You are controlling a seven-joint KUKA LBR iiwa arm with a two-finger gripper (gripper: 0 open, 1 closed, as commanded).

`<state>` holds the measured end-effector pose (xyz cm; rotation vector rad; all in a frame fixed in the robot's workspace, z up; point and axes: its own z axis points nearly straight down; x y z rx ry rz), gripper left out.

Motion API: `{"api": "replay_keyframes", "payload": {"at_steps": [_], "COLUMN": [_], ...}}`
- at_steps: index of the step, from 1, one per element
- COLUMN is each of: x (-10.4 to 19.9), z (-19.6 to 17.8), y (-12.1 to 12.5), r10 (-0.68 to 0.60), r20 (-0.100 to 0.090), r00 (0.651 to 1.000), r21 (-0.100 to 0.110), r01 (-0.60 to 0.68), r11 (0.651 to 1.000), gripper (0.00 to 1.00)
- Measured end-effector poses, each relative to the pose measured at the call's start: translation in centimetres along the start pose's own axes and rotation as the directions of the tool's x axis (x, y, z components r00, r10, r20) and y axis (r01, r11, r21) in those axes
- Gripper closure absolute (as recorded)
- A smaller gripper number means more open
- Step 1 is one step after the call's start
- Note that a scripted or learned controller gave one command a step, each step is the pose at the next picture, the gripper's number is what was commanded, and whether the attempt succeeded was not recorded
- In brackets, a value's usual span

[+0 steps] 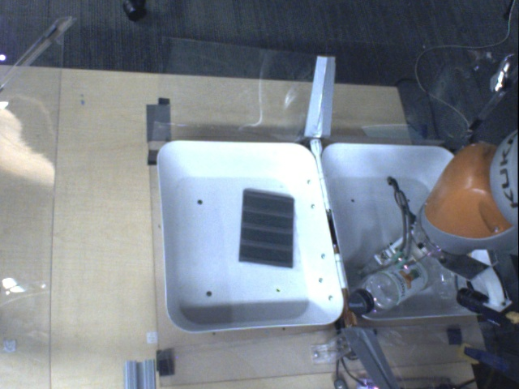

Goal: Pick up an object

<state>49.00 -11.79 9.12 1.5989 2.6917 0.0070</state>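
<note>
Over the right bin [365, 177], near corner: arm's orange band [462, 197] hangs low, gripper [403, 254] down at a clear plastic bottle [389, 286] lying on its side, dark cap leftward. Grip state can't be told; bottle not visibly held. Ridged dark block [268, 227] lies flat mid left bin [174, 217], well apart, likely not the target.

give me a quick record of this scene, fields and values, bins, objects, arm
bins: two shallow white bins side by side, left bin, right bin
left bin contents: dark ribbed rectangular pad, lying flat near the middle
right bin contents: clear plastic bottle with a dark cap, lying on its side at the near edge, cap toward the left bin
arm: grey with orange band, over the right bin
hand: down in the right bin just above the bottle; grip on anything not clear
surface: wooden bench
</note>
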Motion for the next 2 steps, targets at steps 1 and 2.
{"api": "replay_keyframes", "payload": {"at_steps": [1,2], "x": [-2.4,-2.4], "z": [0.2,0.3], "y": [2.7,9.9], "r10": [0.324,0.224], "r20": [-0.001,-0.002], "r00": [0.946,0.975], "r21": [-0.001,-0.002], "r01": [-0.324,-0.224], "r11": [0.946,0.975], "gripper": [0.0,0.0]}}
